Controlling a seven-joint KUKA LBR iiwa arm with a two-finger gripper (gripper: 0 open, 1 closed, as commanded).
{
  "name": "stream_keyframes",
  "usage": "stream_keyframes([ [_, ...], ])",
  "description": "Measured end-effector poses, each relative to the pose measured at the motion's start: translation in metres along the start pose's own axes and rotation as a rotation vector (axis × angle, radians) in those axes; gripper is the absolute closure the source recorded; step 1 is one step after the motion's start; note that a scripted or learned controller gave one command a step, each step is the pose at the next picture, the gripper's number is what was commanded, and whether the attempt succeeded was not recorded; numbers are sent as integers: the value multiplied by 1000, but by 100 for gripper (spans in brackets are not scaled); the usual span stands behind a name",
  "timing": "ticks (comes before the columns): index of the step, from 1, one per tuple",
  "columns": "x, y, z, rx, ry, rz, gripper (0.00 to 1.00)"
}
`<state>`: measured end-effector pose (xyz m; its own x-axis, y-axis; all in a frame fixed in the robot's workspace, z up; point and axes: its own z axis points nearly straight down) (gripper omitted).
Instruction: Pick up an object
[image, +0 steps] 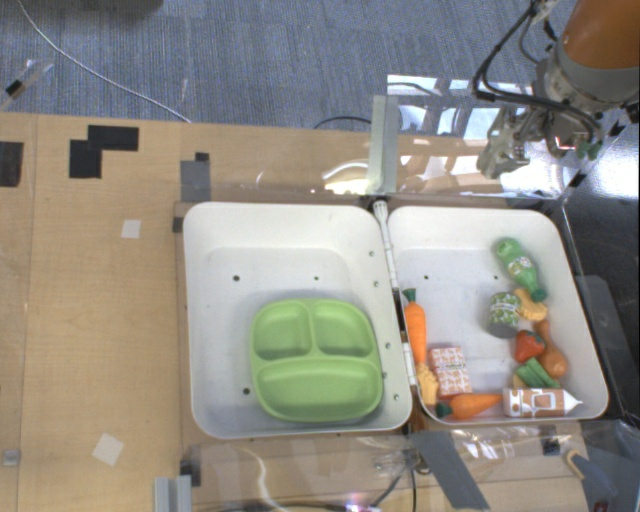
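Honestly, the risk I see is all about clutter. The claw (520, 150) is parked up past the far edge of the right bin (450, 240), above the worktop (90, 330) and not over any item yet, and I can't tell from this angle how wide it's open. Nothing looks to be hanging from it.

Candidates for the pick are all in the right bin, crammed toward its near and right sides: a green bottle (517, 263), a broccoli-looking piece (506, 311), a red pepper (529, 346), a carrot (415, 327) lying right along the divider wall, a small pink box (450, 370), another orange carrot (472, 404) and a white bottle (540, 403) on its side against the near wall. The left bin (230, 240) has a green divided plate (316, 358).

What could go wrong:
- Things by the right wall are touching each other, so the claw could pinch two at once or shove one aside and come up with nothing.
- The carrot hugging the divider and the white bottle against the near wall leave little room for a finger on the wall side, so a collision or a slip is likely.
- The rounded toys may squirt out.

Labels: the pink box, the white bottle and the green bottle have printing, but it's too small to read.
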<state>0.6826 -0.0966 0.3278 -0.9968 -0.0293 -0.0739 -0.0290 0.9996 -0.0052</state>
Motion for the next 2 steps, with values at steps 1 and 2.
stream_keyframes([
  [1,-3,1,-14,1,-13,-2,100],
  [2,16,-50,33,-11,63,-236,100],
])
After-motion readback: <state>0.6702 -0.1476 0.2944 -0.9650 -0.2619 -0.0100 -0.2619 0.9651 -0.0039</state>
